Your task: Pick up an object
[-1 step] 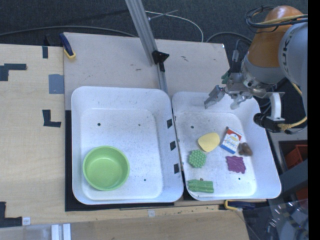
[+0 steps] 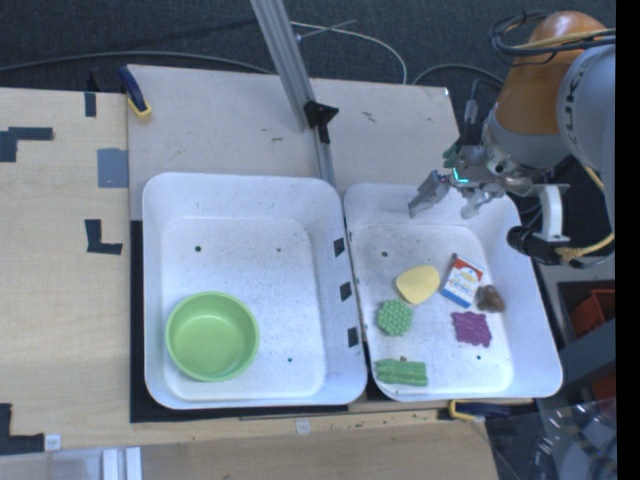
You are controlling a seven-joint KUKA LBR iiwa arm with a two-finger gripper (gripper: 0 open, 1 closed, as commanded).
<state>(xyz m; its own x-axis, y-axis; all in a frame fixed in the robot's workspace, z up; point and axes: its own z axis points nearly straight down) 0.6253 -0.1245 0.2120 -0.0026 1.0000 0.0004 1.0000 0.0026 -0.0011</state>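
Observation:
My gripper [image 2: 449,200] hangs over the far edge of the right bin [image 2: 520,363], fingers spread and open with nothing between them. Below it in that bin lie several small things: a yellow piece [image 2: 418,284], a small white, blue and orange carton [image 2: 462,281], a brown lump [image 2: 490,298], a round green knobbly piece [image 2: 395,317], a purple piece [image 2: 471,327] and a green ridged piece [image 2: 401,372] at the near edge. The gripper is well apart from all of them.
The left bin [image 2: 240,208] holds a green bowl [image 2: 212,336] in its near left corner. A slanted metal pole [image 2: 290,58] with a black clamp stands behind the bins. Cables lie on the dark floor at the back.

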